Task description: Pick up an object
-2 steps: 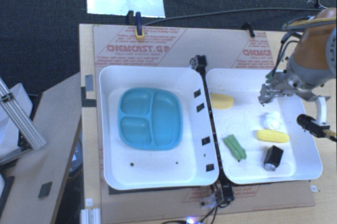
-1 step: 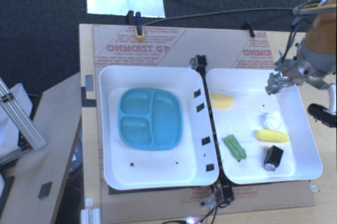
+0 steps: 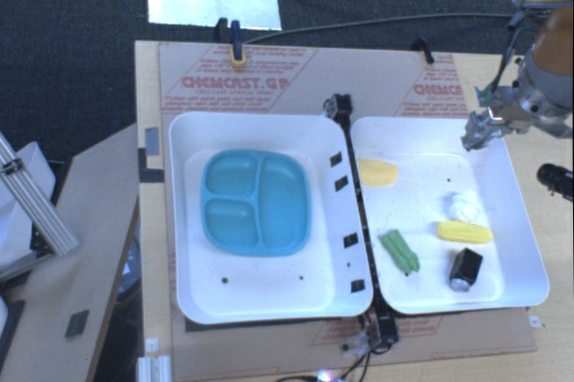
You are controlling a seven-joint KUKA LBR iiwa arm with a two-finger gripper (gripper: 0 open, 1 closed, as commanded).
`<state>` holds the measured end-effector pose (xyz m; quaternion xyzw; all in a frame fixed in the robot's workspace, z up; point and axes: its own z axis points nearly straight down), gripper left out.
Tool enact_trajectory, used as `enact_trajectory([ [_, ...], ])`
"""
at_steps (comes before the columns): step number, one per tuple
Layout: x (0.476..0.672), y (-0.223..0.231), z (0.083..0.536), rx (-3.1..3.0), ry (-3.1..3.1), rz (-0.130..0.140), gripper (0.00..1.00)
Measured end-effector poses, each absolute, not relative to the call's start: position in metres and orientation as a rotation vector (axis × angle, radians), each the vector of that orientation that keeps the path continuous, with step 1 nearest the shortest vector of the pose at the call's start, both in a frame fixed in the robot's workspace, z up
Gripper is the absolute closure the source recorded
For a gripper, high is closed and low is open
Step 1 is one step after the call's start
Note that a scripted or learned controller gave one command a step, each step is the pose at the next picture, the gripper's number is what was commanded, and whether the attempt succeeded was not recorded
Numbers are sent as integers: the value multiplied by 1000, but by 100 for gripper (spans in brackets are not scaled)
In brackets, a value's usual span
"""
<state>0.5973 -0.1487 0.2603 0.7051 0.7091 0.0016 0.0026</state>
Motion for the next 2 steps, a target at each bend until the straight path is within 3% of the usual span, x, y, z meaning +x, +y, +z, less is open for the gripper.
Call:
enact_trajectory([
  [2, 568, -54, 263, 2211, 2232, 4, 100],
])
